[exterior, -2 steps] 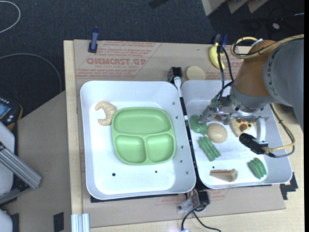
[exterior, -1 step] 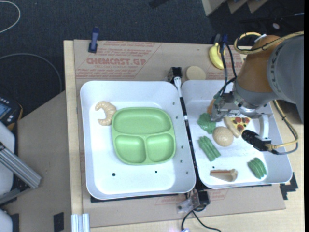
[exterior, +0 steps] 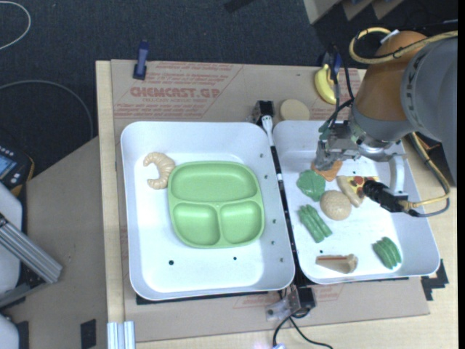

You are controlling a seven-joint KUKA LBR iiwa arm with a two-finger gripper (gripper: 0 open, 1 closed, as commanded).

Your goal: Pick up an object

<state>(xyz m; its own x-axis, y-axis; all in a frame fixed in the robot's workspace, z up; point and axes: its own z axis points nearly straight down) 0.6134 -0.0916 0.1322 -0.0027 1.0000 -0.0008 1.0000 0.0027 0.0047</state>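
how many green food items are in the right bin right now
3: a leafy green piece near the gripper, a long green vegetable mid-bin, and a small green one at the near right corner. The arm may hide others.

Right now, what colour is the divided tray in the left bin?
Light green tray, clear in the camera view.

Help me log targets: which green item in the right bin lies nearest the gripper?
The leafy green piece, just below-left of the gripper; the green stalks and green pod lie farther.
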